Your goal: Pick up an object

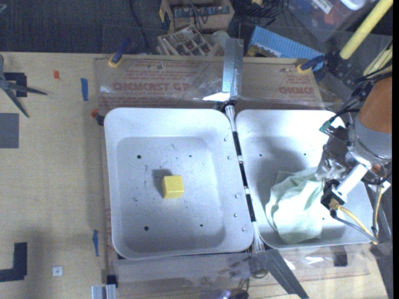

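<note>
Cloth (296,207) — pale green and crumpled — lies in the right bin (280,136), heaped against that bin's near wall and reaching from its near-left corner toward the middle. The gripper (326,170) hangs over the same bin at the cloth's upper right edge, right at the fabric where a fold rises toward it. Contact cannot be made out, and the view from above does not show whether the gripper is open or closed, nor whether it has hold of anything. The arm (374,123) comes in from the right, its orange band showing above the grey wrist at the frame's edge.

A yellow block (173,186) sits alone in the left bin (168,129), near the middle of its floor and slightly toward the near side — well apart from the gripper, with the ridge between the two bins lying between them. Small dark specks are scattered over the left bin's floor around the block.

Both bins rest side by side on the pale bench (50,167). A flat printed cardboard sheet (156,83) lies just behind them, and a short strip of blue tape (84,89) is stuck to the bench left of the cardboard.
</note>
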### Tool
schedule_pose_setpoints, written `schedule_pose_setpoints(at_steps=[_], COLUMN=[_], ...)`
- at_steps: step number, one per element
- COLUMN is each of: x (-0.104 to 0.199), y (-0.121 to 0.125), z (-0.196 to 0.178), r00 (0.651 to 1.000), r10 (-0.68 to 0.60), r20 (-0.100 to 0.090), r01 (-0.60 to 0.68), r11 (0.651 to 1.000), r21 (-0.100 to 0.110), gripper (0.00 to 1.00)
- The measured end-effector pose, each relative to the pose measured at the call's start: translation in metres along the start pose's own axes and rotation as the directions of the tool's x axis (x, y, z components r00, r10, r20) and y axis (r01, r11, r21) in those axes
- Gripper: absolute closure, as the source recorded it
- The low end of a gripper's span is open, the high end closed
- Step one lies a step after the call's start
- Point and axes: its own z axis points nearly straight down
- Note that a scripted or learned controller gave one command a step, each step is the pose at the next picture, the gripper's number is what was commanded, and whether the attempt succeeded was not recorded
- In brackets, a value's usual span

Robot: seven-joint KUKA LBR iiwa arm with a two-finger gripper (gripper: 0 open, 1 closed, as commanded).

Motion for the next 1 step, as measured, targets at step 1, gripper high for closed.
schedule_pose_setpoints(at_steps=[1], x=[0.0303], y=[-0.0467], z=[0.0424], r00=[0.910], r10=[0.414], r20=[0.002], r01=[-0.414], r11=[0.910], r21=[0.004], gripper=[1.00])
